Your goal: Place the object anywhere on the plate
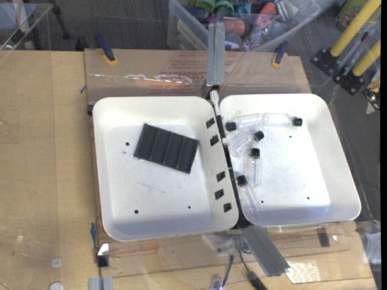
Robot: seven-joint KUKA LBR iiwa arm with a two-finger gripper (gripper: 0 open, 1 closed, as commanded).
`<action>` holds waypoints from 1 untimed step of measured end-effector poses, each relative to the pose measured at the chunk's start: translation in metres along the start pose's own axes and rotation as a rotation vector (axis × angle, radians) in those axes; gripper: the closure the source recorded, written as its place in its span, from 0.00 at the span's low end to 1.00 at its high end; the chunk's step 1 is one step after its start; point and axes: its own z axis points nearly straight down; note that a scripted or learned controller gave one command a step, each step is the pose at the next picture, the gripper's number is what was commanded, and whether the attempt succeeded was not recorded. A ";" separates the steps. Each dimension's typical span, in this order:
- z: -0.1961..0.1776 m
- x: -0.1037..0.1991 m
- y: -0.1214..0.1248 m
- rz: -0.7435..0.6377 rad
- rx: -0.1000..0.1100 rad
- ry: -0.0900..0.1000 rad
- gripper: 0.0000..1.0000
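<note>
Two white bins side by side on the table. Left bin point(115, 213) holds a dark ribbed rectangular slab point(166, 148), lying flat and slightly skewed in the bin's upper-middle area. That's probably the "plate", though I can't be sure.

Right bin point(320, 192) holds several clear tubes with black caps point(254, 139), clustered in its upper-left part, close to the divider between the bins. A few overlap or touch; one lies along the bin's top edge with its cap toward the right. Hard to count them, clear plastic on white.

Hand: can't tell its state from this frame, no arm over either bin.

Step, my read: pre-grasp. Nothing is on the slab yet, so the pick hasn't happened.

Next move calls for:
- picking one tube out of the cluster, preferably the top-edge one since it looks the most separated
- closing across the tube's short axis
- carrying across the divider and setting down on the slab

Risks: tubes are slick and round, likely to roll or slip out; neighbours may get dragged; ribbed slab could let a tube roll off.
</note>
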 end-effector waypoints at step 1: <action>-0.010 0.001 0.000 -0.006 -0.001 -0.001 1.00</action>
